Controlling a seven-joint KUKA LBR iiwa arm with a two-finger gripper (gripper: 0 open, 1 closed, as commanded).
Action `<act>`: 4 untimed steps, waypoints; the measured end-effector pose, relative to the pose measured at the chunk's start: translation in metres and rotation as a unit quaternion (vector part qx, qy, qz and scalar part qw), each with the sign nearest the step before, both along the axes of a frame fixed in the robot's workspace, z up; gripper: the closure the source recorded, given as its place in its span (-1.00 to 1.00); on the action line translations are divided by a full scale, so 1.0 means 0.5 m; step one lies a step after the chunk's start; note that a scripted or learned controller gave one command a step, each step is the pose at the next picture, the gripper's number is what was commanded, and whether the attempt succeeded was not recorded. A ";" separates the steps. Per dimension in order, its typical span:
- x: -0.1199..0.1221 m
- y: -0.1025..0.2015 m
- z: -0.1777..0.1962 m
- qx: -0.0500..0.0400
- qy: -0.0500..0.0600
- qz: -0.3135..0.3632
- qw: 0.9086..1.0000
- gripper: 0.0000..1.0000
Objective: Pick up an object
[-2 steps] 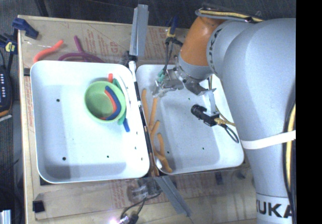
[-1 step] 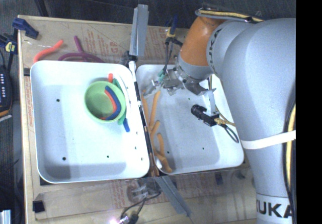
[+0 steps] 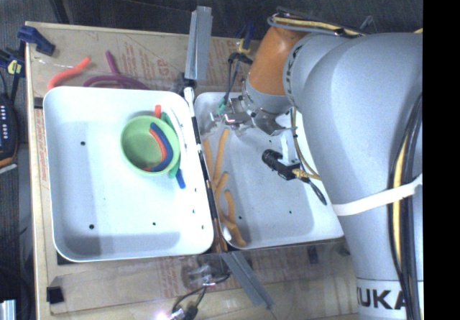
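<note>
A pale green bowl [image 3: 149, 146] — round, with red, blue and green strips draped inside it — sits in the left bin [image 3: 93, 232]; the gripper [image 3: 228, 116] hangs right of it, over the neighbouring bin.

The grey arm [image 3: 359, 131] covers the right bin's [image 3: 266, 232] right side and runs off the frame's lower edge. The end effector [image 3: 233, 116] sits in dark clutter at the bin's far corner, its shape unclear. The green bowl [image 3: 147, 147] partly hides coloured pieces stacked in it.

Bright overhead light, soft shadows — slightly blurred
</note>
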State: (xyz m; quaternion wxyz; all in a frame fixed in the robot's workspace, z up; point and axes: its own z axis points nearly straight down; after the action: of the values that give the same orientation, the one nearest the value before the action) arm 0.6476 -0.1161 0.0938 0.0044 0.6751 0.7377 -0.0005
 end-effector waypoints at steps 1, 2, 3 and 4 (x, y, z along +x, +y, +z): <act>0.002 0.006 0.022 0.002 0.000 0.003 1.000 1.00; 0.002 0.005 0.022 0.002 0.000 0.003 1.000 -1.00; -0.011 0.010 0.007 -0.004 -0.002 0.009 1.000 -1.00; -0.010 0.021 0.025 0.000 0.000 0.012 1.000 1.00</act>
State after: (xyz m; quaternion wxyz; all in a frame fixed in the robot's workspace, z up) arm 0.6423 -0.1055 0.1065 0.0042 0.6660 0.7459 -0.0003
